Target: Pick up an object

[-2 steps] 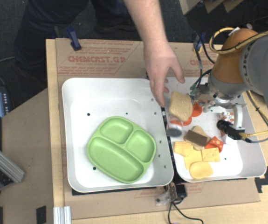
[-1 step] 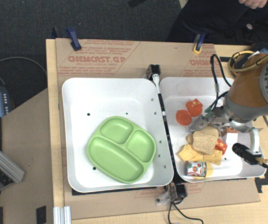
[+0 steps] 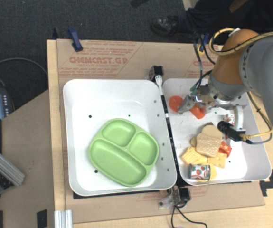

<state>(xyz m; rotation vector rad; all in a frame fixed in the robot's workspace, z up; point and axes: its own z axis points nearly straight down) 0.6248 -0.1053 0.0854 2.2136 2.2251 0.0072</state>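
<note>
Camera view, gripper (image 3: 192, 103) low in right bin (image 3: 255, 167), orange toy (image 3: 175, 102) just beside it

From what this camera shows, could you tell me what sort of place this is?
Most likely a robotics lab test bench: a robot arm reaches over two white bins, which sit on a cardboard-topped bench, with toy food and a green divided plate, and cables trailing on the floor.

Both bins look like smooth white plastic with a slight sheen: the left bin (image 3: 74, 127) and the right bin (image 3: 255, 167). The green tray (image 3: 123, 151) is matt moulded plastic. The bench (image 3: 103, 56) is plain brown cardboard with red print, dull and papery. The arm (image 3: 264, 61) has a satiny grey shell and a glossy orange band (image 3: 231, 61). The can (image 3: 199, 171) wears a shiny printed label.
</note>
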